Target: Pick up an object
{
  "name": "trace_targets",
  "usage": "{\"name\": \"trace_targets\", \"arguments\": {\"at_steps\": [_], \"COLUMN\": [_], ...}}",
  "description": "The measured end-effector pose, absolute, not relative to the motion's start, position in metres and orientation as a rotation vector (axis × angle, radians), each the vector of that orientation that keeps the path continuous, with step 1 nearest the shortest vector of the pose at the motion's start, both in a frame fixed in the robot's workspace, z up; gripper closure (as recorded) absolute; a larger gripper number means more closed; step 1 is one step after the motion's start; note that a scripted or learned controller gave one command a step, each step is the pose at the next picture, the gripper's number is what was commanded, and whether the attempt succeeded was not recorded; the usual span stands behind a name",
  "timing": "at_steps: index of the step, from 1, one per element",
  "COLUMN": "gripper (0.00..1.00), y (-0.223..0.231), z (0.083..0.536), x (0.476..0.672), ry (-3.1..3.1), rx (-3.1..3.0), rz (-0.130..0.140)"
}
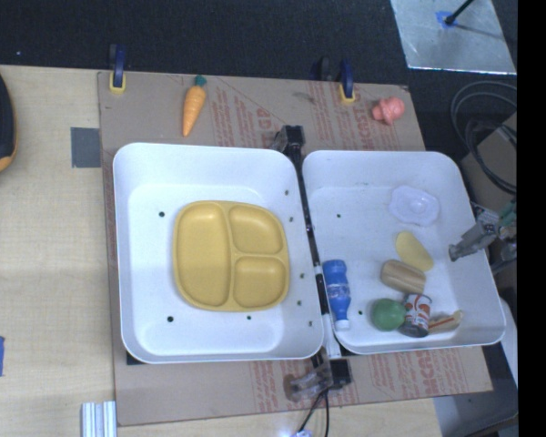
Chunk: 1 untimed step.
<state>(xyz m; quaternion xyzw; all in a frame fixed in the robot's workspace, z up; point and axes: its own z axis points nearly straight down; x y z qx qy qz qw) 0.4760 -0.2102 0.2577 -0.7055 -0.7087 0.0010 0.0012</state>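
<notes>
Right bin (364,176) open at its upper-left floor; objects crowd its lower right

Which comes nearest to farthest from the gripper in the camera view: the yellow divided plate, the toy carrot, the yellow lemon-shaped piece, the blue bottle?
From the gripper at the right bin's right edge:
1. Yellow lemon-shaped piece, in the right bin, just left of it.
2. Blue bottle, at the right bin's left wall.
3. Yellow divided plate, in the left bin.
4. Toy carrot, on the board above the left bin.

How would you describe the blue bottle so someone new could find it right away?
Start at the right-hand white bin and go to its left wall, by the divide between the bins. The blue bottle lies there lengthwise, apart from the green ball. It alone is blue with a white label.
</notes>
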Motion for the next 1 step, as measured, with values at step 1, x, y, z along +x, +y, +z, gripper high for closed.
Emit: {"name": "trace_targets", "arguments": {"at_steps": [1], "gripper": [0.00], "y": [-0.1847], "z": [0.1917], "x": [0.5469], "ry": [-2.232], "rx": [-2.208], "rz": [0.003]}}
